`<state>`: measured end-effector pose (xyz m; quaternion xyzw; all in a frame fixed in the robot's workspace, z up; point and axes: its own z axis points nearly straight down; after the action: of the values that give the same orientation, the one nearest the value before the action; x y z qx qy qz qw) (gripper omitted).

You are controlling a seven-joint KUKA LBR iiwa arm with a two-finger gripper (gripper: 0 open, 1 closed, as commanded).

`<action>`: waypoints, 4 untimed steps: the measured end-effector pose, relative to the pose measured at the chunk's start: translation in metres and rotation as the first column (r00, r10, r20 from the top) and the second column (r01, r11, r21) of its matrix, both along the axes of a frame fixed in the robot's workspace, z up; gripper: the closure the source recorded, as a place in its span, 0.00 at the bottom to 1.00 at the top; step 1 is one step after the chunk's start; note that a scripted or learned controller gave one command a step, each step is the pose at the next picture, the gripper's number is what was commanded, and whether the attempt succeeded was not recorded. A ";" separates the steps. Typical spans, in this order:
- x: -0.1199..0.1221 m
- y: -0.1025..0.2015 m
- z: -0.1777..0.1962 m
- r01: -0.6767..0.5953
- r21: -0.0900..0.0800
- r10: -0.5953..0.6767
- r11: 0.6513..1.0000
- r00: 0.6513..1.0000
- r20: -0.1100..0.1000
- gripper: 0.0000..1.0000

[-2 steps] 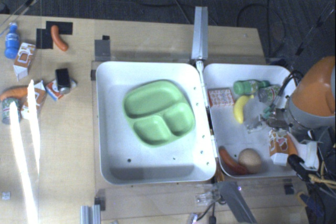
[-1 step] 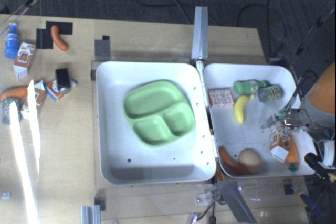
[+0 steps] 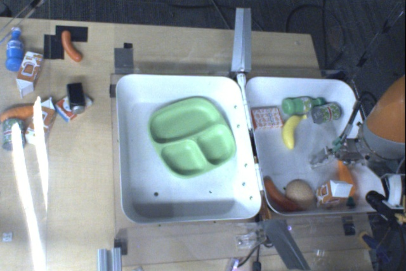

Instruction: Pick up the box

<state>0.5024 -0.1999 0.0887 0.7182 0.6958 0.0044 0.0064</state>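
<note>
A flat red and white box (image 3: 266, 117) lies at the upper left of the right bin (image 3: 304, 87), close to the divider. A small orange and white carton (image 3: 334, 193) stands near that bin's front right corner. My gripper (image 3: 328, 154) hangs over the right half of this bin, between the two, right of a banana (image 3: 290, 131) and just above the carton. It sits well to the right of the flat box, and nothing shows in its grasp. The arm's orange band (image 3: 388, 116) is at the right edge.
The right bin also holds a green bottle (image 3: 303, 105), a small can (image 3: 327, 113), a carrot (image 3: 344, 171), a brown sausage (image 3: 278, 195) and a round potato (image 3: 299, 190). A green divided plate (image 3: 190, 135) lies in the left bin (image 3: 136, 155). Loose items sit on the bench at left.
</note>
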 end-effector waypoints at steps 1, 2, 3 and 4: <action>0.002 0.002 0.011 -0.003 0.001 0.003 1.000 1.000 0.003 1.00; -0.013 0.041 0.123 0.044 0.002 -0.044 0.999 0.999 -0.010 1.00; -0.013 0.041 0.123 0.044 0.002 -0.044 0.999 0.999 -0.010 0.00; -0.011 0.084 0.029 0.008 0.003 -0.008 1.000 1.000 -0.014 0.00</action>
<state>0.4912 -0.1162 0.1180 0.7210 0.6929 0.0004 0.0002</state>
